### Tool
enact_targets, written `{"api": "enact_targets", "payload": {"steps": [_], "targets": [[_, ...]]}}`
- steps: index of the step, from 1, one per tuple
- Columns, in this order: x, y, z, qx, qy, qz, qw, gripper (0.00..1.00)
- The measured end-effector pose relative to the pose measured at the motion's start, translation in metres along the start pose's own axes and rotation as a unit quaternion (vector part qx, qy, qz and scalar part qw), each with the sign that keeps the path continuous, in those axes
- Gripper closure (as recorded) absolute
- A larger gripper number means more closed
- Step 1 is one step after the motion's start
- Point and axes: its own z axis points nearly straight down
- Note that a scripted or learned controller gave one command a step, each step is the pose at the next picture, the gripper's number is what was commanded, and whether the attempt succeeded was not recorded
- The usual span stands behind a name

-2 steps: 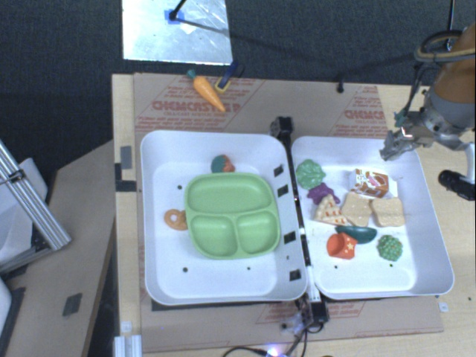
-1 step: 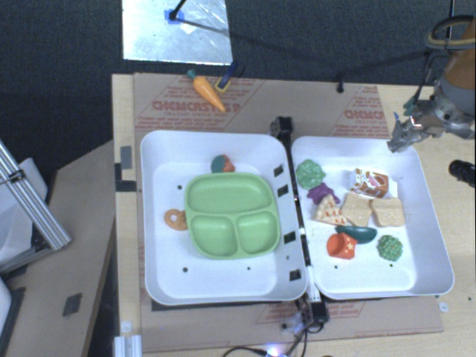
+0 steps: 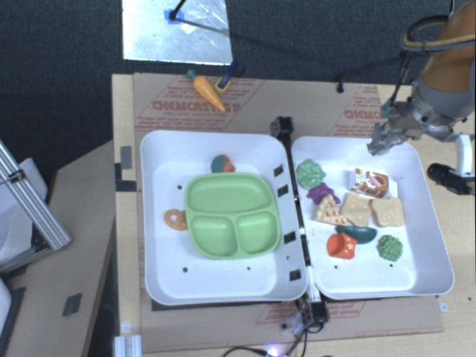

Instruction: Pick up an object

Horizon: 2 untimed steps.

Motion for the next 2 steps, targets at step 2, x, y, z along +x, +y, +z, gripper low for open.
{"api": "enact_targets", "payload": {"steps": [2], "targets": [[0.095, -0.010, -0.002, 0.000, 0.000, 0.000, 1.0000, 1.00]]}}
